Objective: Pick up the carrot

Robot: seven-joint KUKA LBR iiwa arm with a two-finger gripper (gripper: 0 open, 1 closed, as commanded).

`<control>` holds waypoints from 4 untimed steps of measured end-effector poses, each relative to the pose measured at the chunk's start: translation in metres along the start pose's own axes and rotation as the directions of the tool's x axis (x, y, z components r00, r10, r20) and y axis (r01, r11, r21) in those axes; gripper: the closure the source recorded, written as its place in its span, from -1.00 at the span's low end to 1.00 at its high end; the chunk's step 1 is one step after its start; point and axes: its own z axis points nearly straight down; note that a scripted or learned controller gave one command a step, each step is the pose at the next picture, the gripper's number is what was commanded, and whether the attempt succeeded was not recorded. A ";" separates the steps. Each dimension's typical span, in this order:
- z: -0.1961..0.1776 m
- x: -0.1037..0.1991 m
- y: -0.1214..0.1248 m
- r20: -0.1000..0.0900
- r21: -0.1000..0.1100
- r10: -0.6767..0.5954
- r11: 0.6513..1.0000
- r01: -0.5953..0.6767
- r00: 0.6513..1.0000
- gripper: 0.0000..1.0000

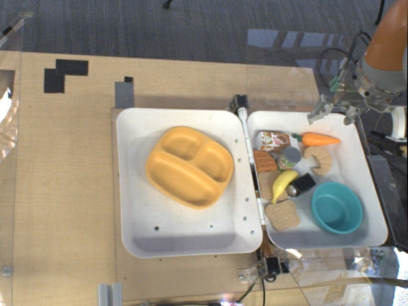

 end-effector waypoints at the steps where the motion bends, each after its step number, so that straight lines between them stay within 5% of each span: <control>1: 0.122 -0.039 -0.018 -0.004 -0.002 0.333 0.943 -0.333 0.943 -1.00; 2: 0.110 -0.038 -0.015 -0.003 -0.009 0.326 0.945 -0.326 0.945 1.00; 3: 0.133 0.000 -0.060 0.001 -0.002 0.054 0.999 -0.054 0.999 1.00; 4: -0.025 0.051 0.001 -0.003 -0.015 0.186 0.982 -0.186 0.982 1.00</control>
